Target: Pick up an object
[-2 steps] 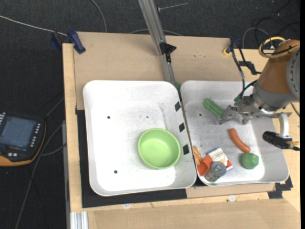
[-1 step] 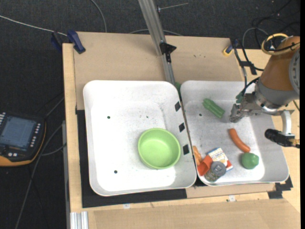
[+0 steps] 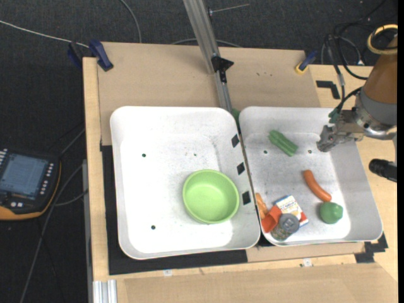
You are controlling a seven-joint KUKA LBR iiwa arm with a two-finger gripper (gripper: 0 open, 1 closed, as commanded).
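Gripper [image 3: 326, 141], whose state I cannot tell, hovers near the green cucumber [image 3: 283, 142], apart from it.

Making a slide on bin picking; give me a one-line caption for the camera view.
Gripper poised over the right bin near a green cylinder; green bowl sits in the left bin.

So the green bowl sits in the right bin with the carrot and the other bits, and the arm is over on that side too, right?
Not quite. The camera view shows the green bowl alone in the left bin. The carrot and the other small items lie in the right bin, and the gripper is indeed over that right side.
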